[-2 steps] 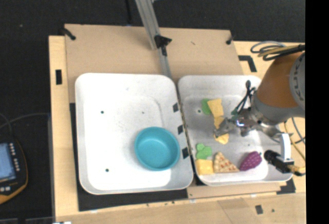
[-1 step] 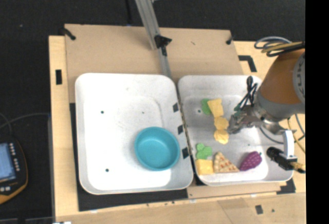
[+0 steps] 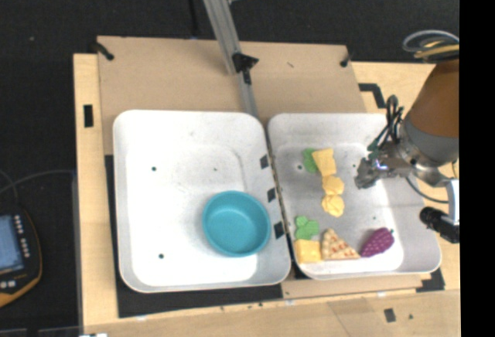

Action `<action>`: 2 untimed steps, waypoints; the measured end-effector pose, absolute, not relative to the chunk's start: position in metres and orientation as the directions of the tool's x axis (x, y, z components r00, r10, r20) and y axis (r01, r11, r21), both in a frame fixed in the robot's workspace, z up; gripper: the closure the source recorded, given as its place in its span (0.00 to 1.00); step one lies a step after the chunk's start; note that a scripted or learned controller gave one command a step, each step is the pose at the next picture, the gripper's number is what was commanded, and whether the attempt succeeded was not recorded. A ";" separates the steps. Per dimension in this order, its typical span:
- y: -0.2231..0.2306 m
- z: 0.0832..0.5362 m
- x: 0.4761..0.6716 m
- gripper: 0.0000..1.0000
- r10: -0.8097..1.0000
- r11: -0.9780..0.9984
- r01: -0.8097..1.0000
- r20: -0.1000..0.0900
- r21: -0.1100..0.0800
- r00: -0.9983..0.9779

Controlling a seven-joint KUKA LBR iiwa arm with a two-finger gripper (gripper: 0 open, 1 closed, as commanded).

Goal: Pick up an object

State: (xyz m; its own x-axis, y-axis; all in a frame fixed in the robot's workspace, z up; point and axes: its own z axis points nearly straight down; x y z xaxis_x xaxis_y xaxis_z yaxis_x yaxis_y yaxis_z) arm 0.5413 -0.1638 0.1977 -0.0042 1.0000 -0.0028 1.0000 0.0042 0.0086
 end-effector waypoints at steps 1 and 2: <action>-0.165 0.262 0.547 1.00 1.000 0.003 1.000 -0.004 0.009 -0.003; -0.166 0.296 0.548 1.00 1.000 0.004 1.000 -0.002 0.006 -0.004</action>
